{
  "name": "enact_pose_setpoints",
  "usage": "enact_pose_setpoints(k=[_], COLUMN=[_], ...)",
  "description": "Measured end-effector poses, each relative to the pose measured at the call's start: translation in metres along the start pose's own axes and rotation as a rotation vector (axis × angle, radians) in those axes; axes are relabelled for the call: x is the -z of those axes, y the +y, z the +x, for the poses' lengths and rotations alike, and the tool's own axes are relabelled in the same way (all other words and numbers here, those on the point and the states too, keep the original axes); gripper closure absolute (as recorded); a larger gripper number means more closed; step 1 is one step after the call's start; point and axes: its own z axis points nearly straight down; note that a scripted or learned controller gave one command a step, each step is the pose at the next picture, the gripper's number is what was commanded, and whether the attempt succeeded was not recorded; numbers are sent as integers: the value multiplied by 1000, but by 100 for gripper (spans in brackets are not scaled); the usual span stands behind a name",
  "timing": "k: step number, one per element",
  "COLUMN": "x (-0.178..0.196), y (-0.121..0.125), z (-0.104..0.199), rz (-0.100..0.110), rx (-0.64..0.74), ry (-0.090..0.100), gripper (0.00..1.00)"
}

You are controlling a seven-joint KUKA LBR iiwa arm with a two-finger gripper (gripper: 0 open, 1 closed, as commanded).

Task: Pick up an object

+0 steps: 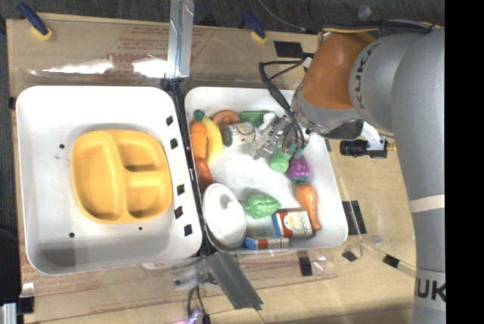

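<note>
My gripper reaches down into the upper middle of the right bin. It hangs right over a small green toy, with a purple grape bunch just to the right of that. A small white bottle with a red label lies just left of the gripper. The metal parts blur together, so the gripper's state is unclear, and nothing is seen lifted.
The right bin also holds a carrot, a banana, a white bowl, a green leafy toy, an orange carrot piece and a small can. A yellow divided tray lies in the left bin.
</note>
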Motion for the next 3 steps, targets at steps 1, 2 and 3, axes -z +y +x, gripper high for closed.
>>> enact_pose_setpoints(k=[1,2,3], x=[69,142,178], y=[15,32,54], z=[-16,-30,-29], rz=[-2,-2,-1], rx=[-252,-495,-636], ry=[-6,-6,-4], gripper=[100,100,100])
